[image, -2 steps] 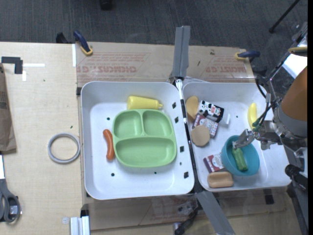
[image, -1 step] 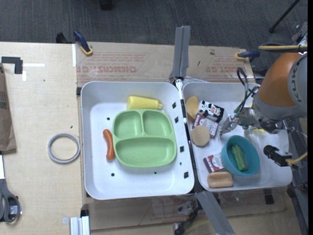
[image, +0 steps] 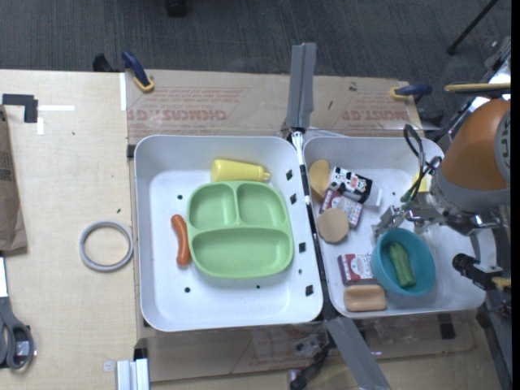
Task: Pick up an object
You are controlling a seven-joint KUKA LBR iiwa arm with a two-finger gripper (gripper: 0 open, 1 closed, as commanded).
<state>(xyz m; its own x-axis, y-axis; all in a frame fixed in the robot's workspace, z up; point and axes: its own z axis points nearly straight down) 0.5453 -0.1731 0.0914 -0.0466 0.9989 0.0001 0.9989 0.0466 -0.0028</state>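
Camera view from above puts the pincer low in the right bin, at the end of the grey arm that comes in from the right. Its metal tip hangs just off the far left rim of the blue bowl. Whether it is spread or closed I cannot tell, since the tip is small and tangled with cable, and nothing can be seen caught in it.

Closest to it, the blue bowl holds a green vegetable-like piece. Left of the pincer lies a round tan piece, with a black-and-white carton and a second tan piece farther back. Near the front edge sit a small red-and-white packet and a bread roll.

Farther left, the left bin carries a green divided plate, a yellow item on its far side and an orange sausage at its left. Out on the counter lies a grey ring.

As for progress, every object appears to rest in its bin, so the pick looks not yet made. My judgement is that the arm is at the approach or grasp stage, with the bowl or the round tan piece as the likeliest target; closing and lifting remain.
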